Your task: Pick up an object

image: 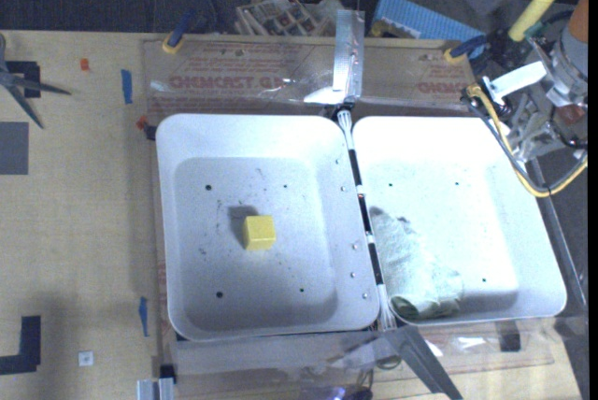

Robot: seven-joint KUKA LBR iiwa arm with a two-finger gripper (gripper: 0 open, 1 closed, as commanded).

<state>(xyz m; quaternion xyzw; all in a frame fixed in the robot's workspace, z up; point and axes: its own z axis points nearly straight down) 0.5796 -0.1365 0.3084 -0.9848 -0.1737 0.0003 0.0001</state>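
Note:
A small yellow block point(260, 232) lies near the middle of the left bin point(187, 155). A rolled, crumpled whitish cloth point(413, 269) lies in the right bin point(467, 164) along its left wall, reaching the near corner. The gripper point(531, 125) hangs at the arm's end over the far right corner of the right bin, wrapped in yellow cable, well away from both objects. Nothing shows in its grasp.
A metal divider strip point(363, 221) runs between the two bins. Clear plastic sheeting point(252, 80) is clamped behind them. Boxes and cables crowd the floor at the back. Bare wooden bench point(65, 221) lies to the left.

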